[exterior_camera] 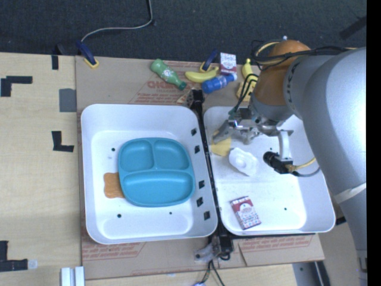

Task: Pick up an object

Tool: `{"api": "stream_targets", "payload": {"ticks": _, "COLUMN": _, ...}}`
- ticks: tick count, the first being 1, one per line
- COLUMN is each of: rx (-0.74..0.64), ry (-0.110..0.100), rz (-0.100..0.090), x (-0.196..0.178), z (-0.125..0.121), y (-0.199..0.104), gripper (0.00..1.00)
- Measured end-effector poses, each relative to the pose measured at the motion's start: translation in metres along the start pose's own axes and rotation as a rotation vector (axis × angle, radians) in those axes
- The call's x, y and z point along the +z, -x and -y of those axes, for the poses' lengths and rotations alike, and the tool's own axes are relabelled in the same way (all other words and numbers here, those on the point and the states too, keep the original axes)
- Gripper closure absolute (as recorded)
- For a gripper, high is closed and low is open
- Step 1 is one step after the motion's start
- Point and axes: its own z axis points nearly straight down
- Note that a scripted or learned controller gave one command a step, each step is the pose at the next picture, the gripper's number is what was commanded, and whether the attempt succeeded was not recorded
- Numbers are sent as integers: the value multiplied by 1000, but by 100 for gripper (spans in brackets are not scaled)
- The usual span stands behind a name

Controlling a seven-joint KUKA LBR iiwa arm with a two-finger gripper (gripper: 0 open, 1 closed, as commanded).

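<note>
I'm holding the gripper (238, 130) low in the right bin (309, 216); whether it's clenched or released I cannot tell. The yellow wedge (221, 148) is lying just below-left of it, the white object (244, 161) just beneath.

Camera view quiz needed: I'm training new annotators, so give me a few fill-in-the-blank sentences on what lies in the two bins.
1. The blue divided plate lies in the ____ bin as the camera sees it.
2. The small red and white packet lies in the right bin near its ____ edge.
3. The orange flat piece peeks out from under the plate's ____ side.
4. The end effector hangs over the ____ bin.

Missing words: left; front; left; right
</note>
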Motion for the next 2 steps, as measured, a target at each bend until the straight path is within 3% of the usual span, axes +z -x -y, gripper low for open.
{"api": "stream_targets", "payload": {"ticks": 1, "rx": 0, "ry": 0, "rz": 0, "x": 0, "z": 7, "y": 6, "gripper": 0}}
{"api": "stream_targets", "payload": {"ticks": 2, "rx": 0, "ry": -1, "rz": -2, "x": 0, "z": -20, "y": 3, "gripper": 0}}
